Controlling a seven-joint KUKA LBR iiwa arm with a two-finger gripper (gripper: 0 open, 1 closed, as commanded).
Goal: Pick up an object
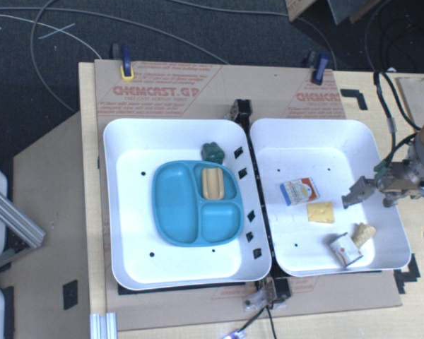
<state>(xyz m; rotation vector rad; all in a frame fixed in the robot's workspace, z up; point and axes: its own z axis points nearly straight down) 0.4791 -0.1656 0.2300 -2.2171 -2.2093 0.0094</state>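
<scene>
One arm: the grey KUKA reaches in from the right, its gripper low over the right-hand side of the right bin.
Claw state: dark fingers point left toward the bin's middle, but I cannot tell whether they are spread or closed; nothing shows between them.
Nearest candidate: a yellow square piece, like a cracker or sponge, lies flat on the bin floor just left of and slightly below the claw, apart from it.
Key relation: the yellow piece is the closest thing to the fingertips; being roughly square, it offers no clear long axis, so the approach angle likely matters little.
Look of it: pale yellow, thin and flat, which may make it hard to get fingers under.
Other right-bin items: a small red-and-white packet further left; a small white-and-grey box and a pale lump nearer the front edge.
Left bin: holds a blue divided tray with a tan block in one compartment, and a dark green lump just behind the tray.
Progress: judged as pre-grasp; nothing lifted.
</scene>
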